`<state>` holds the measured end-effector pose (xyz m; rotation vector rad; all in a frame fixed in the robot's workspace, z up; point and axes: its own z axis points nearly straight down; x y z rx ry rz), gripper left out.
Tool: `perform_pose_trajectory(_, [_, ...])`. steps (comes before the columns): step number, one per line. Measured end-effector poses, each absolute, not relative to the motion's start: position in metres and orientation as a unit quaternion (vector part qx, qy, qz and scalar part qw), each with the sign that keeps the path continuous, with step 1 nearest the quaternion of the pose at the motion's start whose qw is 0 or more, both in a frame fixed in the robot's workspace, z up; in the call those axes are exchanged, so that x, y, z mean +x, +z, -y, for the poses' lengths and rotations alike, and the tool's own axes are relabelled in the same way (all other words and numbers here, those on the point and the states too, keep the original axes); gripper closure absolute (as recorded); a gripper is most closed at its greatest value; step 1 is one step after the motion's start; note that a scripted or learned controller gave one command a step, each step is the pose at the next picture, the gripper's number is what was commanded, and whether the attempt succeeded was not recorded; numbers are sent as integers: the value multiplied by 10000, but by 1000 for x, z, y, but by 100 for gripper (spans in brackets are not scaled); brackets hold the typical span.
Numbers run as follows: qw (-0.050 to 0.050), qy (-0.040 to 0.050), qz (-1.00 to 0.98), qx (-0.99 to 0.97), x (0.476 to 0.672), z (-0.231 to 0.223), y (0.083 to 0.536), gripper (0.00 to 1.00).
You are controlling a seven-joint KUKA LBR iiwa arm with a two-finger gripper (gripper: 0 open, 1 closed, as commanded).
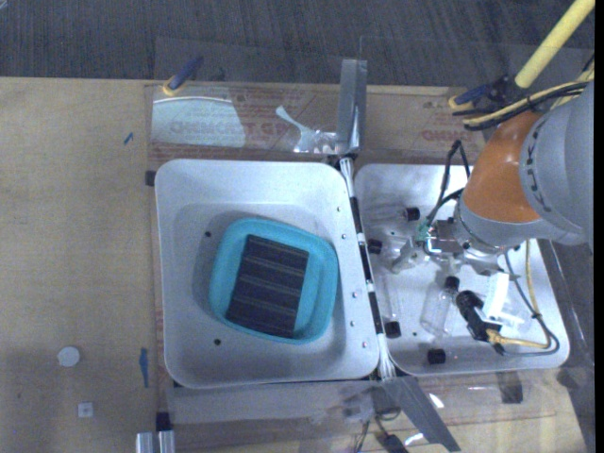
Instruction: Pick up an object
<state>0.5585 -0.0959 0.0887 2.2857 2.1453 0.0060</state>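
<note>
A light blue rectangular dish [321, 286] with a dark ribbed insert [269, 284] lies in the middle of the left bin [179, 253]. My gripper [408, 251] is low over the right bin [377, 192], near its left wall, under the orange-banded wrist [495, 192]. A small clear object [438, 310] lies on the right bin's floor, just below and right of the gripper. I see nothing that is clearly held in the gripper.
The wall between the two bins [363, 272] runs just left of the gripper. Cables and a yellow-tipped black connector [477, 319] hang over the lower right of the right bin. Brown cardboard [75, 234] lies left of the bins.
</note>
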Motion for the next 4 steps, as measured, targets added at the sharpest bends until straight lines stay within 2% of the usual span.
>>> perform_pose_trajectory(1, [28,16,-6914,7224,626,115,88,0])
perform_pose_trajectory(2, [-187,-108,-6604,7506,660,193,84,0])
perform_pose_trajectory(3, [-187,-127,-6606,7504,660,191,94,100])
perform_pose_trajectory(4, [-169,-107,-6608,7503,662,191,96,0])
